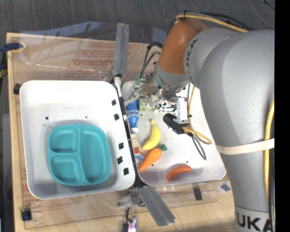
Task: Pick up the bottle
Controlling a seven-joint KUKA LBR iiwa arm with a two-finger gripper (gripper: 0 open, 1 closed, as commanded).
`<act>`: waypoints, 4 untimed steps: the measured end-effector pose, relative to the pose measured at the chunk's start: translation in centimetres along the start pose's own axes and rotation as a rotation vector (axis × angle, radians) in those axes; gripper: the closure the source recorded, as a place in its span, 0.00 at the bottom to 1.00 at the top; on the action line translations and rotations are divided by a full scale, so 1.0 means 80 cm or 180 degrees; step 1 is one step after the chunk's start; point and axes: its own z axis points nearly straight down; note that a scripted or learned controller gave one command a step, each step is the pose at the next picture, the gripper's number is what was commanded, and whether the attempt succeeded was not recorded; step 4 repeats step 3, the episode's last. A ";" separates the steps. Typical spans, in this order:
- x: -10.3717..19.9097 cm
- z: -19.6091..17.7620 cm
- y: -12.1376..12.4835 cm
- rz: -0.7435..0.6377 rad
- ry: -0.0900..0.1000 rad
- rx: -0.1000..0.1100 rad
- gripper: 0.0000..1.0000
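The bottle [132, 114] is clear plastic with a blue label. It lies along the left wall of the right bin [210, 166], at the bin's far end. My gripper [151, 102] hangs low over that far end, just right of the bottle's upper part and very close to it. The wrist and the arm's orange band cover the bin's far right corner. I cannot tell whether the gripper touches the bottle.
A yellow banana [152, 135], an orange carrot [150, 159] and a red sausage-like piece [179, 172] lie in the right bin nearer the front. A teal divided plate [79, 153] sits in the left bin [38, 100].
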 end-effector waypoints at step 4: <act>0.030 -0.065 0.007 0.1401 0.0006 0.0025 1.00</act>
